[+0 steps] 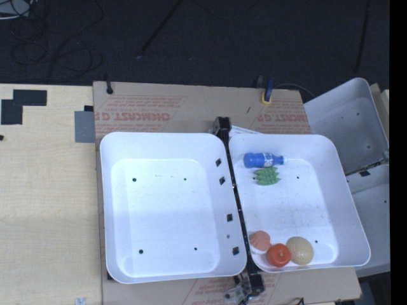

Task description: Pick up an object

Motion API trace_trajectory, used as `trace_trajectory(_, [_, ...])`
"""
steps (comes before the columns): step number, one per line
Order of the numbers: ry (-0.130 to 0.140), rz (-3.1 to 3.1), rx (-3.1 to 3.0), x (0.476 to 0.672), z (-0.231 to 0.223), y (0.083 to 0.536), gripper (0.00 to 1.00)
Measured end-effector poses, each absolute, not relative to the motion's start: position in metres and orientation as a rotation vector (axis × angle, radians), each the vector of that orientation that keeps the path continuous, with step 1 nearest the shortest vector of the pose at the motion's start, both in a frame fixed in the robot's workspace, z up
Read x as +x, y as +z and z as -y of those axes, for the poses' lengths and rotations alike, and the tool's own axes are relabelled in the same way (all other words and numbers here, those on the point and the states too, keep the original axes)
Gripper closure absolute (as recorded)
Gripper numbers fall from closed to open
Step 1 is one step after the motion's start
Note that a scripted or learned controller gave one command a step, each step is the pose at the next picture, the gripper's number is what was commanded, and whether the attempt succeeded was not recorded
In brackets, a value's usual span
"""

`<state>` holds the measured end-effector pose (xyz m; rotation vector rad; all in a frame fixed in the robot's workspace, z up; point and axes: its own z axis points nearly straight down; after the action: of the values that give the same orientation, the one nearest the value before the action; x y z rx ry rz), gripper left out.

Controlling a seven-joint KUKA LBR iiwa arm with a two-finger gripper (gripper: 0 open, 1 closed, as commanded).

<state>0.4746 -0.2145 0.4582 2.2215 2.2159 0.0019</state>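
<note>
The right white bin (331,170) holds several small objects. A blue bottle with a white cap (262,160) lies on its side near the bin's far left edge. Just in front of it sits a small green leafy piece (267,177). At the near edge of that bin three round items cluster together: a pink shell-like piece (259,239), a red tomato-like ball (278,255) and a tan ball (300,250).
The left white bin (114,170) stands beside the right one on a cardboard sheet (165,110). A black divider strip (232,196) runs between the bins. A grey-white panel (350,116) stands at the right. A blue-and-yellow clamp (268,91) grips the cardboard's far edge.
</note>
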Motion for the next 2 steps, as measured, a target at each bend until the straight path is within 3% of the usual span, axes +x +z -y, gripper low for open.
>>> trace_trajectory(1, [0.001, -2.223, 2.218, 0.476, 0.198, 0.486, 0.0])
trace_trajectory(2, [0.003, -2.222, 2.215, 0.476, 0.171, 0.541, 0.0])
